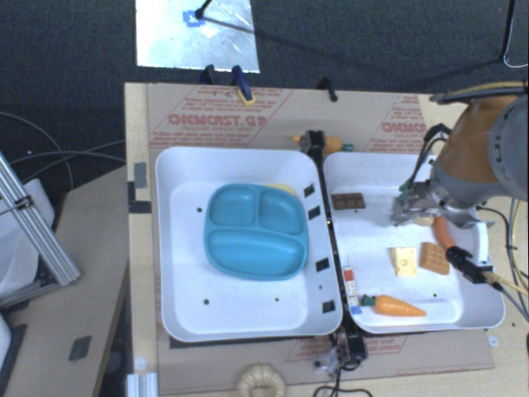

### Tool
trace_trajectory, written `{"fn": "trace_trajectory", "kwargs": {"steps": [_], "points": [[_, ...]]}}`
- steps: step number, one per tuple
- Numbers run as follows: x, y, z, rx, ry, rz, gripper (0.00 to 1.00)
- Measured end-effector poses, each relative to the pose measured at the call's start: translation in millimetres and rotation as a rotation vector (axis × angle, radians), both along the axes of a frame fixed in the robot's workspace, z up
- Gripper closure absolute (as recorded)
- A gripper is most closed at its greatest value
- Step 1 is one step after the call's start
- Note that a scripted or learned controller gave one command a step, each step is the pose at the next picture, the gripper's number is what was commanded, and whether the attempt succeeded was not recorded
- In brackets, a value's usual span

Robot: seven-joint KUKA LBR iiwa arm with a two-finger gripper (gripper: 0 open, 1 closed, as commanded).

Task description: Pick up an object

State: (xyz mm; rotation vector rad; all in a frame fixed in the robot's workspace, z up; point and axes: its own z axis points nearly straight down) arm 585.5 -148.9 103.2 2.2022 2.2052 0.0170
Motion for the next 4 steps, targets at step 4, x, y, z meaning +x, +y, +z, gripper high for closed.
{"fn": "trace_trajectory", "kwargs": {"steps": [4], "points": [[8,44,129,0.011,0.024,0.008,1.0]]}}
